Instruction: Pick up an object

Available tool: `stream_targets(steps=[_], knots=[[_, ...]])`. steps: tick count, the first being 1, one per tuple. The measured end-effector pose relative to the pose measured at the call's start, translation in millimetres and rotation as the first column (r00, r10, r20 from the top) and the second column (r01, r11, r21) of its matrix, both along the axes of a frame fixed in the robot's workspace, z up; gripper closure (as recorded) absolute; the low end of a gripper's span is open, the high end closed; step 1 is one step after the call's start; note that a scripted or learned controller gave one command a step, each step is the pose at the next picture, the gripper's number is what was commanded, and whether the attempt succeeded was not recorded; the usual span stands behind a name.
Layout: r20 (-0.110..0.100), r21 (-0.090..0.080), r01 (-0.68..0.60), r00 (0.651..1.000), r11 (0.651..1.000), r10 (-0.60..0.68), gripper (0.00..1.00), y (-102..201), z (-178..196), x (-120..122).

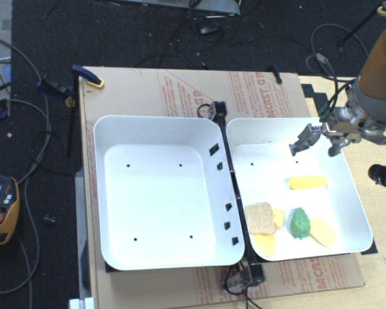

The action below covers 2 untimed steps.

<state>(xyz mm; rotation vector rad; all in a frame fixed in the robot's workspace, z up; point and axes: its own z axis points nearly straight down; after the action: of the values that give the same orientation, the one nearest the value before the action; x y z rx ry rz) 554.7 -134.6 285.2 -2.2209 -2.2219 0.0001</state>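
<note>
The tool [318, 140] hangs spread apart with nothing in it over the right bin [360, 198], above the yellow bar [307, 183]. That bar looks light, stiff and a bit slick, so I'd pinch across its short sides. Also in there: a bread slice [260, 218], a green lump [300, 223] and yellow pieces [322, 232]. Left bin [103, 192] sits alongside.

Your view: even, bright overhead light, white bins [116, 140] near glare with soft shadows at their walls, dark floor [38, 31] underexposed, slight overall softness, arm [379, 76] mildly blurred.
</note>
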Motion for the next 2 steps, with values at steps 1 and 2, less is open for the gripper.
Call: stream_targets(steps=[1,2], knots=[[-0.008,0.001,0.005,1.0,1.0,-0.005,0.0,-45,-83,-44],[-0.006,0.001,0.0,1.0,1.0,0.0,0.0,-48,-202,-6]])
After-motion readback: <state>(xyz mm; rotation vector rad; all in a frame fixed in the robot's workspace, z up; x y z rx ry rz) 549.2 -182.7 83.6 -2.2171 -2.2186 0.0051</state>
